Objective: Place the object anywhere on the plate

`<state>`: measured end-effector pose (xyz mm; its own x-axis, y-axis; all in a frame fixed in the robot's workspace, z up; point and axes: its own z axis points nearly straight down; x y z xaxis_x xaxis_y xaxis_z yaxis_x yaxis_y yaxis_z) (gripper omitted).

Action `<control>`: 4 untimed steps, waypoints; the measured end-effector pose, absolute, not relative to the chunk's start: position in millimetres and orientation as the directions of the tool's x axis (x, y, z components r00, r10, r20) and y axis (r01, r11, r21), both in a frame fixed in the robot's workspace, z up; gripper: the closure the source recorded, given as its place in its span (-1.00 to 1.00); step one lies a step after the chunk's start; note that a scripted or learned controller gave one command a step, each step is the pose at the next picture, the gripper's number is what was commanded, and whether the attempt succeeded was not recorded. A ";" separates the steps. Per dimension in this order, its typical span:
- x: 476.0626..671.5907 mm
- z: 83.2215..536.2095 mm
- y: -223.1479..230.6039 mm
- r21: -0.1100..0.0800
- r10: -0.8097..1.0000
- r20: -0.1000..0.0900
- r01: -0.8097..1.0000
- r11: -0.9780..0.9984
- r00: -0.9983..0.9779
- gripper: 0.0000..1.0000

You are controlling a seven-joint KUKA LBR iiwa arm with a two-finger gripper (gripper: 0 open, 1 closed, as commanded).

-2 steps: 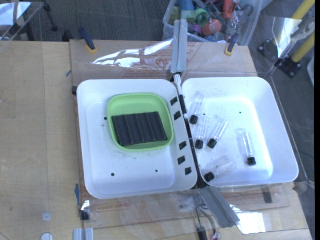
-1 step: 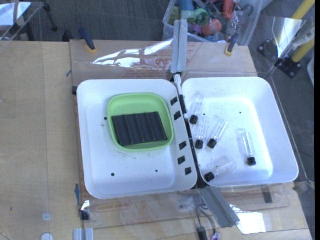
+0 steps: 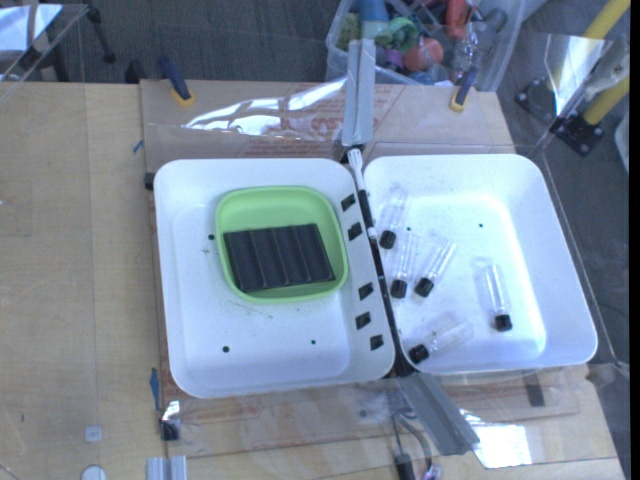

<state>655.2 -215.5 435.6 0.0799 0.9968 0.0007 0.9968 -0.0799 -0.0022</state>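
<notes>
Left bin [image 3: 185, 298] holds the green plate [image 3: 232, 213], set a little toward the far side; a dark ribbed slab [image 3: 278, 256] lies flat on it, covering most of its floor. Right bin [image 3: 560, 268] holds five clear vials with black caps, all lying down, well apart from the plate: three clustered near the divider [image 3: 392, 216] [image 3: 405, 261] [image 3: 437, 263], one toward the right [image 3: 491, 288], one at the near edge [image 3: 443, 333]. Gripper state: I cannot tell from this view.
</notes>
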 end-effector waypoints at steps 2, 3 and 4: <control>668.0 435.6 -218.6 0.004 0.998 -0.002 0.998 -0.061 0.061 -1.00; 668.0 435.6 -218.6 0.004 0.998 -0.002 0.998 -0.061 0.061 -1.00; 667.8 435.8 -218.5 0.002 0.990 -0.001 0.990 0.141 -0.141 -1.00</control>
